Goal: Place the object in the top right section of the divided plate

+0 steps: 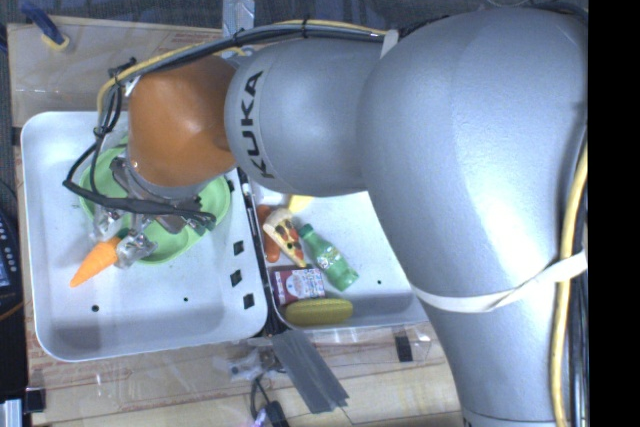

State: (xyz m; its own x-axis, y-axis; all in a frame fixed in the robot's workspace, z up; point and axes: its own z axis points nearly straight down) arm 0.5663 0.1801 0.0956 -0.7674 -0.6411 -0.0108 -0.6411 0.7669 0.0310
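Note:
A green divided plate (190,233) lies in the left white bin (60,215), mostly covered by the arm's orange band and wrist. An orange carrot (95,261) sits at the plate's lower left edge, its thick end under the gripper (128,247). The gripper's metal fingers are at the carrot's thick end, seemingly around it. Most of the plate's sections are hidden by the arm.
The right white bin (385,285) holds a green bottle (330,260), a slice of pizza (283,235), a dark red packet (298,285) and a pickle (318,312). The big grey arm covers the upper right of the bench. A wooden bench edge runs along the front.

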